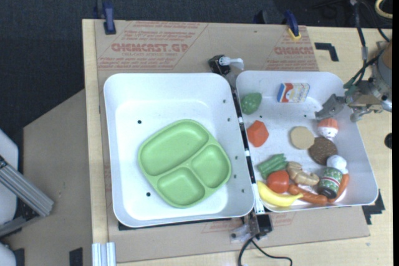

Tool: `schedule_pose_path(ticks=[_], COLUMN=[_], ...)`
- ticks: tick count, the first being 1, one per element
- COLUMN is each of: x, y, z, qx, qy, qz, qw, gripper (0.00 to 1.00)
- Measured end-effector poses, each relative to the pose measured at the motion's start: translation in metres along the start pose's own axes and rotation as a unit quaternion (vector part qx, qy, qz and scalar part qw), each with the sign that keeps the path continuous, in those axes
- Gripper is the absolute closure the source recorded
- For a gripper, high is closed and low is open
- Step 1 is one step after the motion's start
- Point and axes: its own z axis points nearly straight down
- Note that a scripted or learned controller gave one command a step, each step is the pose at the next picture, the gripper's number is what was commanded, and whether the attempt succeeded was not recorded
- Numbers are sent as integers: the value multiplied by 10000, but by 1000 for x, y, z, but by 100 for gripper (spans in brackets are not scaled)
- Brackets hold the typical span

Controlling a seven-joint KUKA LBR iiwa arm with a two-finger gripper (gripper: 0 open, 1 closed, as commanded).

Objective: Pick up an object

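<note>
Over at the right bin's far right rim, the gripper hovers low, grey metal angled inward toward the clutter, and whether it is apart or together I cannot tell from this slant. Nothing shows caught in it, so I judge the pick not yet made. Just beneath and beside it sits a small white-and-orange egg-like toy, the likeliest target by my reckoning, with a tan round cookie and a dark brown round patty close by toward the bin's middle. Up near the far edge lies a red, white and blue carton, and a green rounded toy rests in the far left corner with an orange-red block along the left wall. Along the near edge everything is heaped: a yellow plastic banana, a red tomato, green leafy pieces (touching, awkward to separate). Across in the left bin, a pale green divided plate sits alone, centre to near edge, apparently a place to receive things.
</note>
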Motion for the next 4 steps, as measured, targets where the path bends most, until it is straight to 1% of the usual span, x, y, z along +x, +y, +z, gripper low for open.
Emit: schedule_pose_path(ticks=[1,2,3,4], x=[-35,55,-7,33], y=[35,97,122,110], z=[100,134,21,75], qx=[11,-32,-73,23], qy=[1,-3,-39,9], qz=[5,-43,15,-16], qw=[10000,10000,10000,10000], gripper=[0,0,0,0])
